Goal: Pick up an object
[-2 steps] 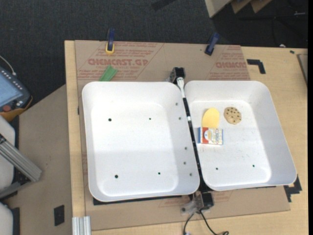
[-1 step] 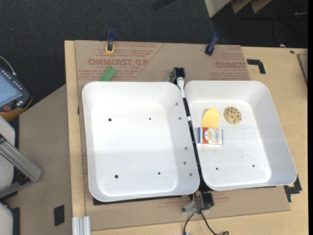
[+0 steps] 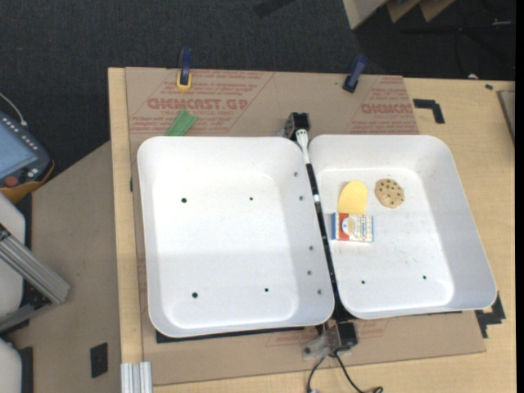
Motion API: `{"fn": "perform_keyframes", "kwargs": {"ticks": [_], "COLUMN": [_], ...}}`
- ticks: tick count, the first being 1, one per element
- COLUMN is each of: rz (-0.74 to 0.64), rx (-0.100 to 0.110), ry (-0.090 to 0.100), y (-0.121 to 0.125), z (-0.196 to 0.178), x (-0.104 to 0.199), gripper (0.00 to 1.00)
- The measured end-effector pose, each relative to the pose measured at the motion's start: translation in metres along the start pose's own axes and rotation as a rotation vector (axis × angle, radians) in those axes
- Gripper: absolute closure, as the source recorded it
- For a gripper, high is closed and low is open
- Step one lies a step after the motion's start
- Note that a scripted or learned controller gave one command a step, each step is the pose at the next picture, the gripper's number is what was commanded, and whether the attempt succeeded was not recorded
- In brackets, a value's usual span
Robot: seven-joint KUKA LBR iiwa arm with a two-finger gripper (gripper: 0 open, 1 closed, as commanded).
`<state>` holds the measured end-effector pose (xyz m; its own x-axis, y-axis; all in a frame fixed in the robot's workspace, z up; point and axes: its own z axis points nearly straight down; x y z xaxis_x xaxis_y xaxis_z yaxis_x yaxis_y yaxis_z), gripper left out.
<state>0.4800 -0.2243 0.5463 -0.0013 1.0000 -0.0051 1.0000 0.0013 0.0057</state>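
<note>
A black clip [image 3: 342, 335] sits at the near edge, between the left bin [image 3: 164, 219] and the right bin [image 3: 458, 219]. In the right bin a yellow piece [image 3: 354, 196] touches a flat packet [image 3: 354, 228], with a cookie [image 3: 390, 192] near; I judge this crowding risks a slip or a double grab. How the jaws stand I cannot tell. The bins are smooth white plastic on a cardboard sheet [image 3: 246, 88], with dark carpet [image 3: 123, 15] beyond.

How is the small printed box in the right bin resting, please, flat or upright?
Flat: the box shows its broad printed face upward on the floor of the bin.

One fixed camera looks down at a slant on the bench [image 3: 246, 97] (from well above), taking in the left bin [image 3: 221, 236] and right bin [image 3: 409, 260] whole.
</note>
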Motion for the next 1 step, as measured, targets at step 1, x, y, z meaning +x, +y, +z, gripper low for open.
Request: {"fn": "perform_keyframes", "kwargs": {"ticks": [1], "rz": [0.000], "rx": [-0.006], "ry": [-0.004], "y": [0.0007], "z": [-0.0115], "x": [-0.0004], "gripper": [1.00]}}
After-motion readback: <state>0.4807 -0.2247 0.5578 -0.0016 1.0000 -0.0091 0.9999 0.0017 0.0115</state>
